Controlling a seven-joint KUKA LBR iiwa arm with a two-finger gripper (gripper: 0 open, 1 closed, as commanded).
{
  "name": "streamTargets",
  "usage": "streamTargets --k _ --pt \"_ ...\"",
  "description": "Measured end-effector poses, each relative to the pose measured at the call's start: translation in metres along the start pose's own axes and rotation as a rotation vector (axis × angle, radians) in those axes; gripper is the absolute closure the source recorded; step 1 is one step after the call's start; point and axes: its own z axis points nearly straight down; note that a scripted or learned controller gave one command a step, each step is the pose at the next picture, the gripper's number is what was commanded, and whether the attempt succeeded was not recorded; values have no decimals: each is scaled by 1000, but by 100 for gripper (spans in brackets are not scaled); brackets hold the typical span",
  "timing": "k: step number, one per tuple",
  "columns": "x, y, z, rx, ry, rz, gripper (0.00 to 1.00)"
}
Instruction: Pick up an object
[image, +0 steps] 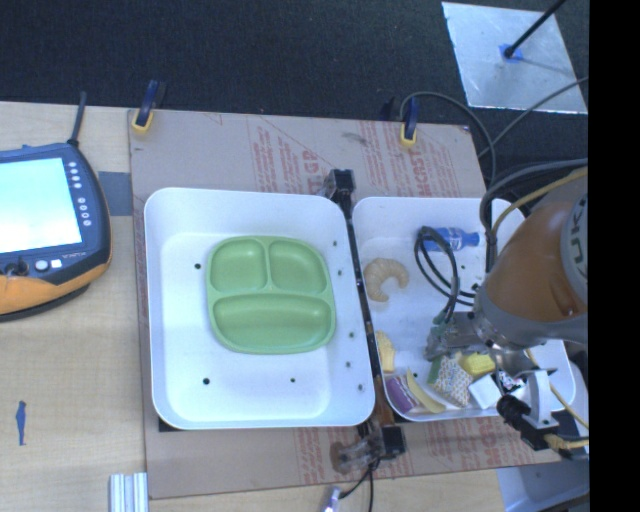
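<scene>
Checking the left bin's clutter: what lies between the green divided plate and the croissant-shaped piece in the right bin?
In the camera view, between the green plate and the croissant piece: bare white floor of the left bin, then the bins' meeting rims.

A tan croissant (385, 277) lies flat near the right bin's (400, 212) left wall, towards its far edge. At the near edge, beside a yellow piece (385, 352) against the left wall, sits a purple dish (398, 397) with a speckled sponge-like block (452, 380) just right.

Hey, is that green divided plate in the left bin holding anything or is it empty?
Empty. All three compartments of the green plate show bare green, and it lies flat in the left bin.
</scene>
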Motion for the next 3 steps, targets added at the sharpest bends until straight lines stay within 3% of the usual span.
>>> streamTargets --k 1,2,3 --pt "-34 3 -95 -4 1 8 100" --pt "-34 3 -94 -3 1 8 0" --pt "-29 64 -9 -23 -7 5 0"
